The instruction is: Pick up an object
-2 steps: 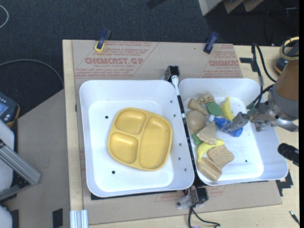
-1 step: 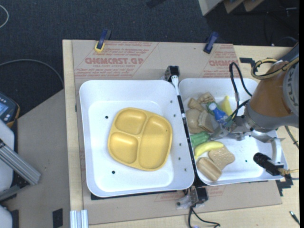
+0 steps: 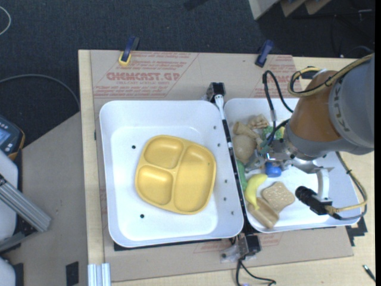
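Note:
The right bin (image 3: 348, 186) holds a heap of toy food. A tan slice of toast (image 3: 277, 196) lies at the front, with a yellow banana (image 3: 255, 189) to its left. Behind them rest a beige lumpy piece (image 3: 243, 146) and a pale cracker-like piece (image 3: 258, 124), with something green (image 3: 275, 132) poking out beside the arm. My gripper (image 3: 268, 159) hangs low over the middle of this heap, just above the banana and toast. A small blue part (image 3: 272, 170) shows at its tip. The arm's wrist hides whatever lies right under it.
A yellow three-compartment plate (image 3: 176, 173) lies in the middle of the left bin (image 3: 119, 130). The grey and orange arm (image 3: 324, 118) covers the right bin's back right. A black cable (image 3: 318, 204) loops over that bin's front right.

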You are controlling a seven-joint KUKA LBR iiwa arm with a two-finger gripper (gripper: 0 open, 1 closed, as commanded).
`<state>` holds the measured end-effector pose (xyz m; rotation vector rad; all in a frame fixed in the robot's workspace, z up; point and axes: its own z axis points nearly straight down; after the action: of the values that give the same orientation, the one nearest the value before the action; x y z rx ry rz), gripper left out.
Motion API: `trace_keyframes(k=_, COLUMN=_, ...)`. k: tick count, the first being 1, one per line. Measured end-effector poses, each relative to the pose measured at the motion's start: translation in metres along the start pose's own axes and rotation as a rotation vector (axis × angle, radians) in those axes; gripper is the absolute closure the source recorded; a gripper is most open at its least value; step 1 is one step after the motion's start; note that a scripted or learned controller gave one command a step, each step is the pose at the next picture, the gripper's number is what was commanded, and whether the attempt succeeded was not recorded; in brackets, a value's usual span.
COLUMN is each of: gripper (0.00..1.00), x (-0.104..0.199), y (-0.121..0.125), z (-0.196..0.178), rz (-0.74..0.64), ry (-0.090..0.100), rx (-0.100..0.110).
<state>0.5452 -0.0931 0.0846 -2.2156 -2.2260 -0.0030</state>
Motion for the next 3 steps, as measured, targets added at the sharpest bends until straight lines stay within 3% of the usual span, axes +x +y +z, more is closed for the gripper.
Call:
trace_keyframes(k=1, gripper=0.0, x=0.001, y=0.024, z=0.0, rz=0.003, ry=-0.003, rx=0.0)
trace_keyframes(k=2, gripper=1.0, x=0.0, y=0.024, z=-0.011, rz=0.006, ry=-0.005, rx=-0.003)
trace_keyframes(k=3, gripper=1.0, x=0.063, y=0.032, z=-0.106, rz=-0.003, ry=0.0, rx=-0.01)
